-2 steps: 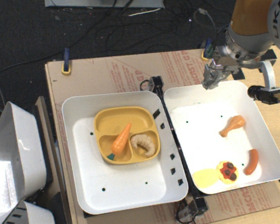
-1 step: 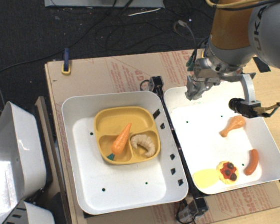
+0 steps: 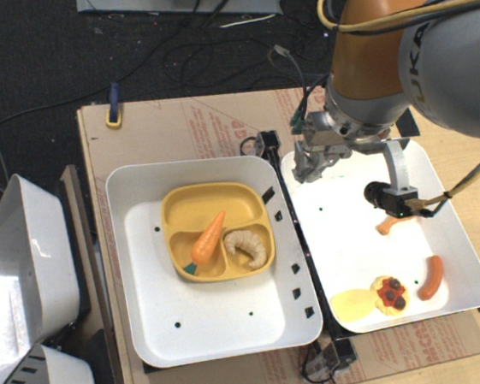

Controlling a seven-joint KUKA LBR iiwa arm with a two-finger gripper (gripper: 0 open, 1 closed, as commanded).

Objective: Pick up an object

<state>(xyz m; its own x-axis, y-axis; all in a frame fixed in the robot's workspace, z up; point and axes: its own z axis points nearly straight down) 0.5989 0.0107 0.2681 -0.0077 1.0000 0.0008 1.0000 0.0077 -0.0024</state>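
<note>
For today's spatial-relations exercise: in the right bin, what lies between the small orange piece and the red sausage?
In the camera view, bare white bin floor separates the small orange piece from the red sausage.

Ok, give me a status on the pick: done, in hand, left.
Done: nothing looks picked yet. The carrot and shrimp lie in the yellow tray, left bin. In hand: the hand is low over the right bin's far left corner, with nothing visibly in it. Left: grasping something, such as the sausage or berry pastry.
</note>
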